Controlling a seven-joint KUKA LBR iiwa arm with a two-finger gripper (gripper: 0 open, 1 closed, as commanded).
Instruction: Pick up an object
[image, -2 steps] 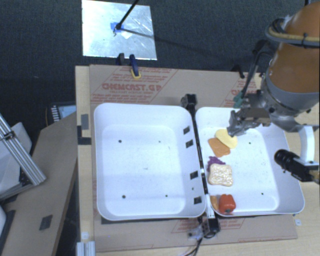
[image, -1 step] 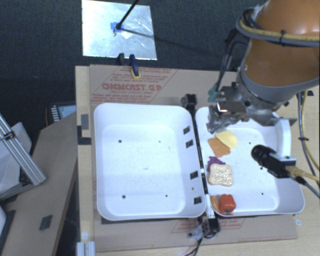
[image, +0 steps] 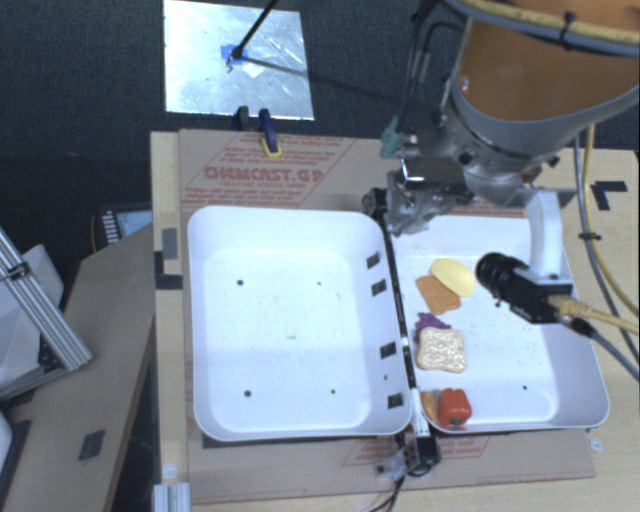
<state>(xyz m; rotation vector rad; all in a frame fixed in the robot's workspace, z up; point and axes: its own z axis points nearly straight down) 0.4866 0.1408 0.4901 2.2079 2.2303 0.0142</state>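
The right bin (image: 560, 400) holds several small food toys along its left side. A yellow piece (image: 454, 274) overlaps an orange slice (image: 437, 294). Below them lie a small purple piece (image: 432, 322), a tan cracker-like square (image: 441, 350) and a red piece (image: 455, 406) beside an orange bit (image: 431, 402). My gripper (image: 412, 205) hangs over the far left corner of that bin, above and apart from the toys. Nothing shows in its grasp.
The left bin (image: 205, 300) sits beside the right one, divided from it by a black-clipped rim (image: 395, 310). A black cylinder on a white bracket (image: 515, 283) juts over the right bin. A silver sheet (image: 238, 58) lies behind the bench, and an aluminium rail (image: 40, 310) stands at far left.
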